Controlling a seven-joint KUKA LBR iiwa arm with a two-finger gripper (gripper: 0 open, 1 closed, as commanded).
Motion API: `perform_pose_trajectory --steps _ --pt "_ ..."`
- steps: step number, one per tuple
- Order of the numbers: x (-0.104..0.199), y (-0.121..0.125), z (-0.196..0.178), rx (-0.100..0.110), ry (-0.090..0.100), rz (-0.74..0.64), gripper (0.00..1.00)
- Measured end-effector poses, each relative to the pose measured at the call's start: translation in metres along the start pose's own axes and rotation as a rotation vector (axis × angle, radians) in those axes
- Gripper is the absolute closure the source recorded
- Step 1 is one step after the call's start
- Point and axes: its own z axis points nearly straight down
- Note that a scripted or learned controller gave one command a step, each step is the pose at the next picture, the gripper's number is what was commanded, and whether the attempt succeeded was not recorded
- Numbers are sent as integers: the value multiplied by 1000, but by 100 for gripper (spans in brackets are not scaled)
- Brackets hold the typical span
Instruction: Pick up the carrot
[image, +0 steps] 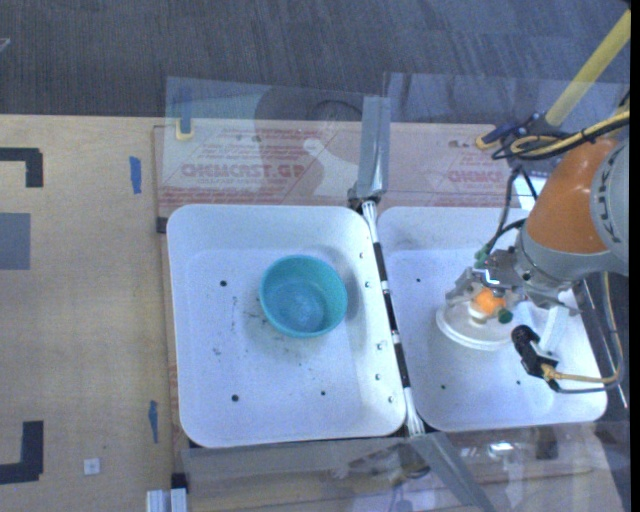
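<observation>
Down in the right-hand shallow white plastic bin (450, 400), low over the floor, hangs the grey arm's two-finger gripper (487, 302). Right at its tip, a small orange carrot with a green end (488, 300), seemingly lodged between the fingers, though too small and crowded to say clamped for sure. Placed so, probably, for a straight lift out of the bin. Well apart in the left-hand white bin (200, 400), a round teal plastic bowl (303, 295), upright. Beneath both, a pale wooden bench (80, 330) with black and blue tape marks; beyond, grey carpeted floor (300, 40).
</observation>
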Motion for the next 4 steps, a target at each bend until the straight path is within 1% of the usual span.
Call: perform_pose_trajectory --steps 1,2,3,4 --pt "-45 32 4 -11 0 -18 0" --pt "-60 64 6 -1 5 -162 0" --pt "-59 66 -4 -7 3 -165 100" --pt "-60 66 -13 -7 2 -165 100"
